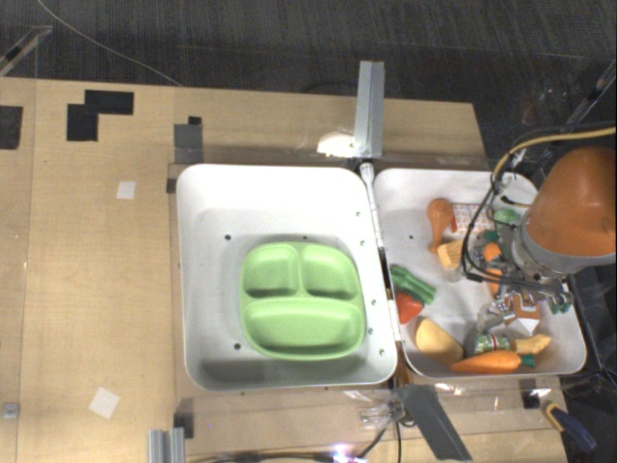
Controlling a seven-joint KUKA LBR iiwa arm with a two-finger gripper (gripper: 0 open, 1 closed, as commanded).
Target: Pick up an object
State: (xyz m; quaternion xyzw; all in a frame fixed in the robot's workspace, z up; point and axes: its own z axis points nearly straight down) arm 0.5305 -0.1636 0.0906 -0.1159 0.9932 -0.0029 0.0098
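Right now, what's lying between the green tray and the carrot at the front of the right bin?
In the camera view, between the green tray and the carrot lie the bins' rims, a red-and-green pepper and a yellowish toy food piece.

A pale wooden tabletop (87, 287) fills the 9 o'clock side, marked with black squares (96, 112) toward 10 o'clock and small white patches. Dark carpet (241, 22) runs along 12 o'clock, crossed by a thin cable (96, 46).
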